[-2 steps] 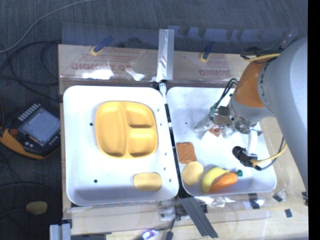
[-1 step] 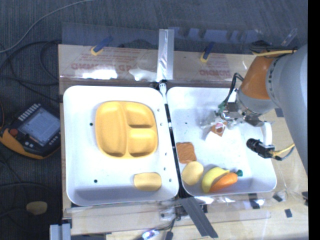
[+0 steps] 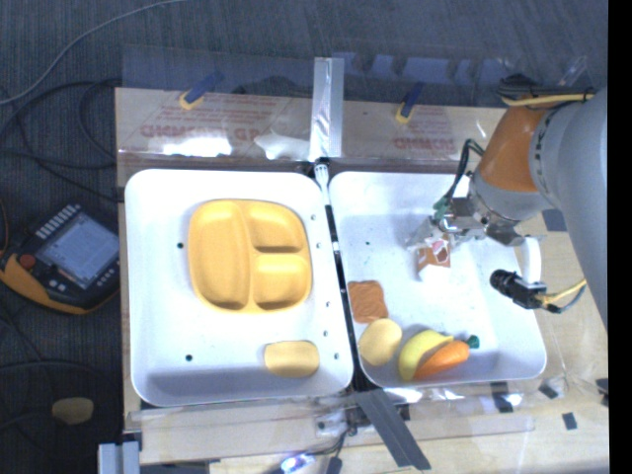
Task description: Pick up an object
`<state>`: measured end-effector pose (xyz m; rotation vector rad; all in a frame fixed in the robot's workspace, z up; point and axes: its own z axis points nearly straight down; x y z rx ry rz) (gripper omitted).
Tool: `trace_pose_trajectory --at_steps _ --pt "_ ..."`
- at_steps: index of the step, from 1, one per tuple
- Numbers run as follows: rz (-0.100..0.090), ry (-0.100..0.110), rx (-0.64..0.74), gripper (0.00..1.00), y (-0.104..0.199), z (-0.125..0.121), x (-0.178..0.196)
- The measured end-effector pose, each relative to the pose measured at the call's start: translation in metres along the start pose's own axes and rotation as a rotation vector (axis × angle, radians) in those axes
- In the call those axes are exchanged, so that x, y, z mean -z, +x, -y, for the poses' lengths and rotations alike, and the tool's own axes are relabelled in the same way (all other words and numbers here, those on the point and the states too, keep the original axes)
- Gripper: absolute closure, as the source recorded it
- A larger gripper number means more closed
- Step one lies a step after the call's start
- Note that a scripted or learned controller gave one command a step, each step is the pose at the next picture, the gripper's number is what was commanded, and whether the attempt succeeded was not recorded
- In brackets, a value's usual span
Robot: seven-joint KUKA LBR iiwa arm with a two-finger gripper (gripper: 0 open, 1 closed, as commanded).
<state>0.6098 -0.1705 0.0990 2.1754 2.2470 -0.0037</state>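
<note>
The bench point(image 3: 296, 117) carries two shallow white bins side by side, and the central divider point(image 3: 336, 265) between them serves as landmark. The grey arm point(image 3: 583, 176), with its orange band point(image 3: 509, 156), reaches in from the side far from the divider. The left bin point(image 3: 148, 294) lies on one side of the divider, the right bin point(image 3: 513, 354) on the other. In the left bin, a yellow compartment tray point(image 3: 249, 253) sits a little apart from the divider, and a pale yellow block point(image 3: 291, 357) lies near the divider toward the near rim. In the right bin, a brown square cracker point(image 3: 367, 300) lies just beside the divider; below it a pale round potato-like item point(image 3: 379, 341) touches a yellow-green fruit point(image 3: 420, 352), against which an orange carrot point(image 3: 444, 355) rests. The gripper point(image 3: 446, 227) hangs well away from the divider over the right bin, and directly below its tip sits a small brown-and-white packet point(image 3: 433, 258). From here I cannot tell whether the claw is spread or pinching the packet. Beyond the left bin, off the bench, rests a handheld pendant point(image 3: 64, 260).
</note>
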Motion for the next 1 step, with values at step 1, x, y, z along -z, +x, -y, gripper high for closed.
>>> trace_pose_trajectory --at_steps 1 --pt "-0.007 0.012 -0.179 1.0 0.0481 0.0041 0.1082"
